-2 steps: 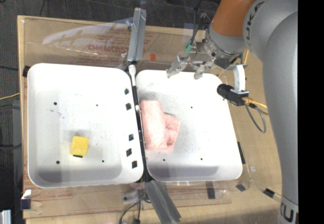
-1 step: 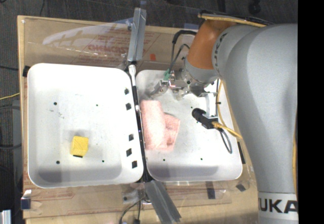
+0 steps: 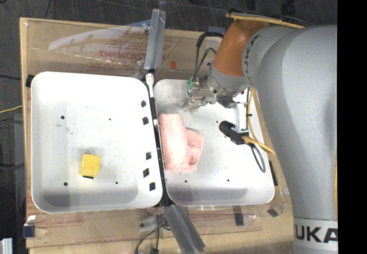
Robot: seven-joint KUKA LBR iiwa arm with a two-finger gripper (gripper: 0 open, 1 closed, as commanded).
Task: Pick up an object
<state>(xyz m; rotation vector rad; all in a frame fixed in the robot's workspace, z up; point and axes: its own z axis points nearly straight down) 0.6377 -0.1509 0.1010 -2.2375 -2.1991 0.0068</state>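
Claw: the gripper (image 3: 194, 100) hangs over the far-left part of the right bin (image 3: 252, 190); I cannot tell how it is set, and nothing shows in it.
Likely target: pink cloth (image 3: 179, 141), bunched against the right bin's left wall just nearside of the claw, so probably the closest pick.
Other object: yellow block (image 3: 90, 165), near-left part of the left bin (image 3: 46, 86), well apart.
Edges: the divider beside the cloth crowds a descent there.
Open room: the right bin's near-right floor is bare.
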